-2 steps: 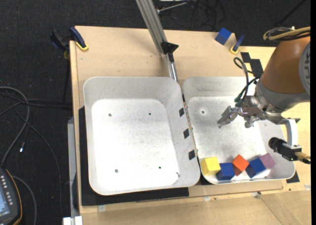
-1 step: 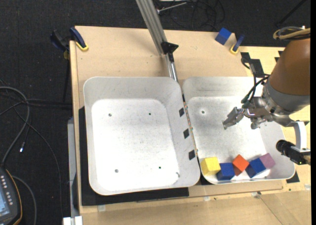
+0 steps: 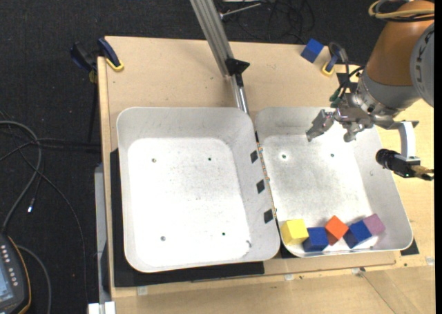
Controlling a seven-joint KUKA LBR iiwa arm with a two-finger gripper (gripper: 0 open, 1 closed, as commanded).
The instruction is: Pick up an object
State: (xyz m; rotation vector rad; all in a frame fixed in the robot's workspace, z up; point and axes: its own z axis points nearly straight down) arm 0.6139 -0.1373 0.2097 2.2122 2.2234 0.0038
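Several small cubes lie along the near edge of the right bin (image 3: 387,188): a yellow cube (image 3: 295,230), a blue cube (image 3: 316,238), an orange cube (image 3: 336,228), a second blue cube (image 3: 358,233) and a purple cube (image 3: 373,224). My gripper (image 3: 335,128) hangs over the far part of that bin, well away from the cubes. Its two fingers are spread apart with nothing between them.
The left bin (image 3: 124,168) lies beside the right one, with black clips along the shared rim. A metal pole (image 3: 214,30) slants in from the top to the bins' far junction. A blue block (image 3: 313,50) and clamps sit on the bench's far edge.
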